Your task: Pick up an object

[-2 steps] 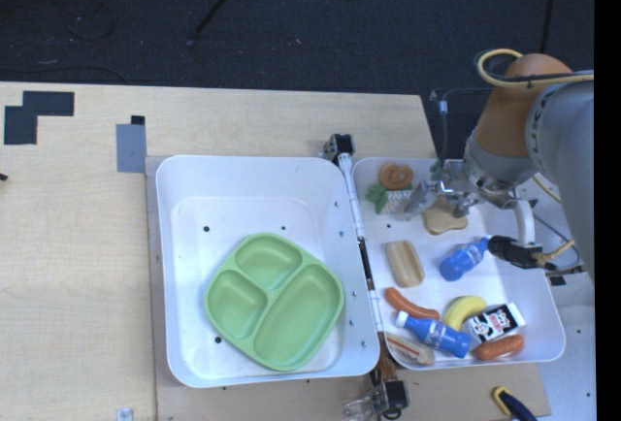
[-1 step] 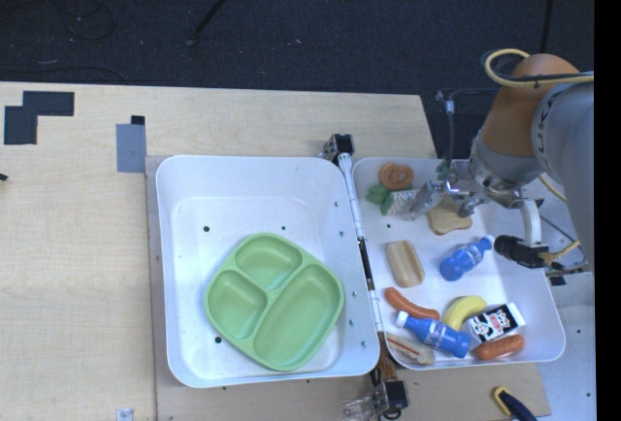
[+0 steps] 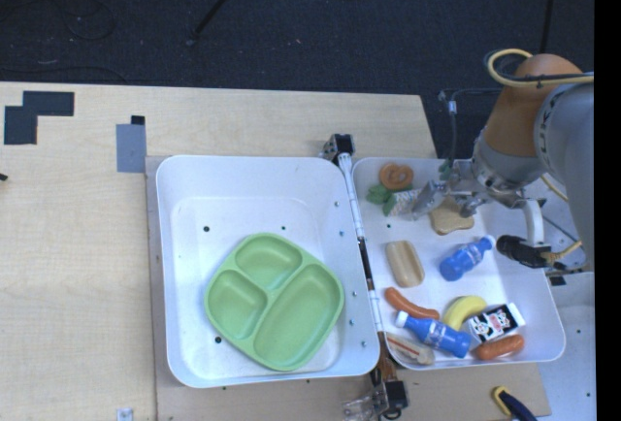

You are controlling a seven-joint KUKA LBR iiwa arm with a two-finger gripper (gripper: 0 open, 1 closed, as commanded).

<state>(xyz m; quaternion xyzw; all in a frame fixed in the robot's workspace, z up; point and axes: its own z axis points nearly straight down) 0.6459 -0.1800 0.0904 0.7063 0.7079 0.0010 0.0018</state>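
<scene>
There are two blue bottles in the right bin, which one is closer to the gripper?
The upper blue bottle, lying alone mid-bin, just below the gripper. The other blue bottle lies at the bin's near edge, beside the banana.

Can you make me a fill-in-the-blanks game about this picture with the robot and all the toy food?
1. The plate in the left bin is the color ____.
2. That plate has ____ compartments.
3. The banana lies in the ____ bin.
4. The gripper hovers at the right bin's ____ end, close to the spiral bun.

Missing words: green; three; right; far
</scene>
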